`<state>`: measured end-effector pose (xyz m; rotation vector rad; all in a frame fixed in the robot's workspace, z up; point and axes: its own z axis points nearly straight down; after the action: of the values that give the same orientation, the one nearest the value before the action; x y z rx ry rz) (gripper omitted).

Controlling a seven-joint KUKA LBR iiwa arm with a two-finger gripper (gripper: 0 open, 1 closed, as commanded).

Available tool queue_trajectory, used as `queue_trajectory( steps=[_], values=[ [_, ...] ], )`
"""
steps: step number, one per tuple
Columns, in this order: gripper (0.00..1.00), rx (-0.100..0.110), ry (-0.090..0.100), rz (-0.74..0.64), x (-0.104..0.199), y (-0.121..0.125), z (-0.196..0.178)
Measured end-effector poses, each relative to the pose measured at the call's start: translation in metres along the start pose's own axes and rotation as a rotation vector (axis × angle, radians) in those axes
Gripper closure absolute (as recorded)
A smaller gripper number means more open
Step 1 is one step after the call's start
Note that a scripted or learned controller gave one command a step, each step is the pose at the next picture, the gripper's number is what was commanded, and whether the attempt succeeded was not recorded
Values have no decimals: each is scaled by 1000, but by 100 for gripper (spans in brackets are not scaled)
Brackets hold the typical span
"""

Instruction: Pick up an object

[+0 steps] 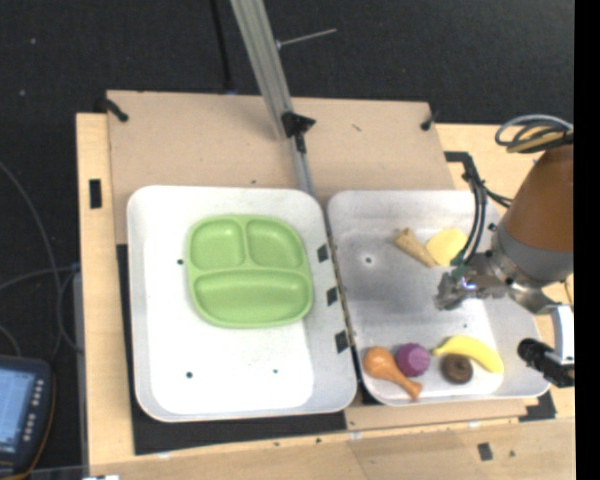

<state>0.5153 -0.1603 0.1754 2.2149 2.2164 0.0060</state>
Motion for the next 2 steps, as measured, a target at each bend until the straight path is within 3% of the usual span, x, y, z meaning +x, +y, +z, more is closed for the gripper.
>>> queue_trajectory(
  steps=[2],
  values=[
    [100,1,0,-3,1,11,-94]
  ],
)
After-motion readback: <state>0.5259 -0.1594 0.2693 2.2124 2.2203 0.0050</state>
